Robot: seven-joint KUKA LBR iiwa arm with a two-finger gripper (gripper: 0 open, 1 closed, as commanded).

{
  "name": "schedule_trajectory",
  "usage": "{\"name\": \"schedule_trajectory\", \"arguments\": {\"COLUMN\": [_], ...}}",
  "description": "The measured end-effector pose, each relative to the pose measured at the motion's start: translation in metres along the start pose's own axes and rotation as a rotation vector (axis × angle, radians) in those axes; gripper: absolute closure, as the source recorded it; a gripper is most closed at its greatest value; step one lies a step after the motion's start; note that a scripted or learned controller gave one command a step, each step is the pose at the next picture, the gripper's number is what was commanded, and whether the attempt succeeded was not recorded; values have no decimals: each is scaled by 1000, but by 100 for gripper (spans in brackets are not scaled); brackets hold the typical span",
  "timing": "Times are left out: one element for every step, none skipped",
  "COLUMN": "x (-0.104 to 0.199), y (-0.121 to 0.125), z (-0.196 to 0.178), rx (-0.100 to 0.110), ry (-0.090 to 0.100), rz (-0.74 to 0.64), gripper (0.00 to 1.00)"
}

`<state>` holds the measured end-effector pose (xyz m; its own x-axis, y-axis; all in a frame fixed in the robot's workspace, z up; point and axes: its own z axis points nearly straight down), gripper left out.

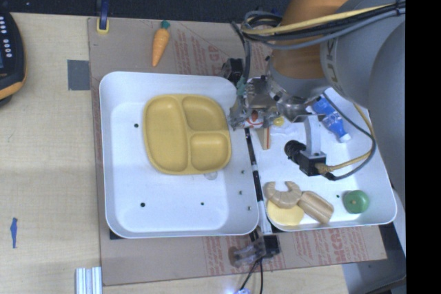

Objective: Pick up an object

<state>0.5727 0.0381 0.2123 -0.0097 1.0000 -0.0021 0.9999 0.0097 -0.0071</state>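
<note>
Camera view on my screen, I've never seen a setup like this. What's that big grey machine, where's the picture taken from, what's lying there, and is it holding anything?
The big grey shape with the orange band is a robot arm, reaching in from the right. At its end is a gripper, a two-fingered claw for picking things up. It is over the edge where the two white bins meet. The picture comes from one fixed camera above the bench, looking down at a slant. The left bin holds a yellow divided plate. The right bin holds wooden pieces, a green ball and a small blue bottle. A toy carrot lies on the bench beyond the left bin. From here I can't tell whether the gripper has hold of anything.
</note>
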Motion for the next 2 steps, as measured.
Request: {"name": "schedule_trajectory", "arguments": {"x": [51,18], "y": [-55,-6], "z": [22,9], "rx": [4,-8], "ry": [3,0], "rz": [-1,9], "gripper": [100,100]}}
